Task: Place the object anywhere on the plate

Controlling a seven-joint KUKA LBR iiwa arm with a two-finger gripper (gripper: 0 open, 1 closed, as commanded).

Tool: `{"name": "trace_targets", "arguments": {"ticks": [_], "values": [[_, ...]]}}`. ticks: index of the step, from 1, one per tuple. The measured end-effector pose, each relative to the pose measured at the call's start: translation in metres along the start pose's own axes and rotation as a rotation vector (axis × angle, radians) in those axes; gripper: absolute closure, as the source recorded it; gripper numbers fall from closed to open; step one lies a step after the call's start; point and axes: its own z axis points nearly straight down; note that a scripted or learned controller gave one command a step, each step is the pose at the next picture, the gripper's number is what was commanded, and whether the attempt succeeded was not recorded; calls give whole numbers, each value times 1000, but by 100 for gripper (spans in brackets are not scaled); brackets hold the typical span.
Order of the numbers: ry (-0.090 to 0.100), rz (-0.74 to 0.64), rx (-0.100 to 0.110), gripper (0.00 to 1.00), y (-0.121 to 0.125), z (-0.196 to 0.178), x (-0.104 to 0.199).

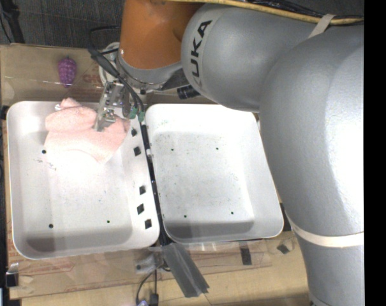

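A pale pink flat plate (94, 144) lies in the far part of the left bin (71, 196). A thicker pink lump (70, 115) rests on its far left side, against the bin's back wall. My gripper (107, 116) hangs down from the wrist over the plate's far right part, just to the right of the lump. The gripper's tip touches or nearly touches the pink surface. I see nothing clearly held in it.
A small purple, bumpy object (67, 71) sits on the bench behind the left bin. The right bin (208, 177) holds only dark specks. The arm's large grey body covers the right side of the view.
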Motion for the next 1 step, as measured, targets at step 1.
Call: {"name": "trace_targets", "arguments": {"ticks": [1], "values": [[0,0,0,0,0,0,0]]}}
